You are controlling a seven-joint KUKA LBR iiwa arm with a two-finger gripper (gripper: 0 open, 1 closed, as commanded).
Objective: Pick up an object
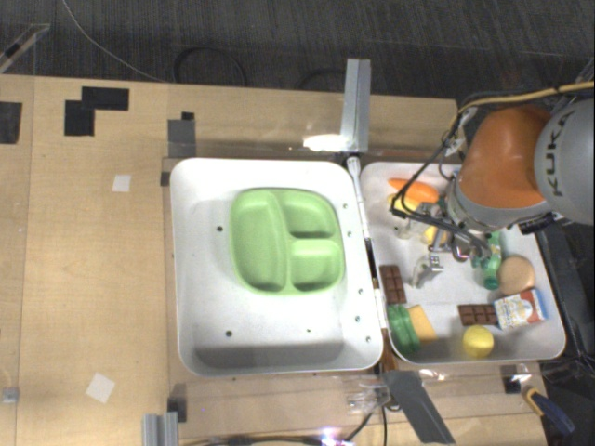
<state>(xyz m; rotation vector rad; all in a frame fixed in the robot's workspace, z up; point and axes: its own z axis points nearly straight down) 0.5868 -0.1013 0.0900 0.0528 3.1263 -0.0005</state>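
My gripper (429, 269) hangs low over the middle of the right bin (548, 342), under the arm's orange band (500, 167). It sits just right of a brown chocolate bar (393, 284) and left of a green bottle (488, 260). A small yellow piece (430, 236) lies just above it, partly covered by the wrist. An orange carrot (416, 191) lies at the bin's far end. No object can be seen held in the gripper.
The left bin (200, 333) holds a light green divided plate (284, 240). In the right bin's near part lie a green item (403, 324), a yellow block (423, 321), a lemon (478, 341), a second brown bar (477, 314), a tan egg shape (517, 273) and a small carton (519, 310).
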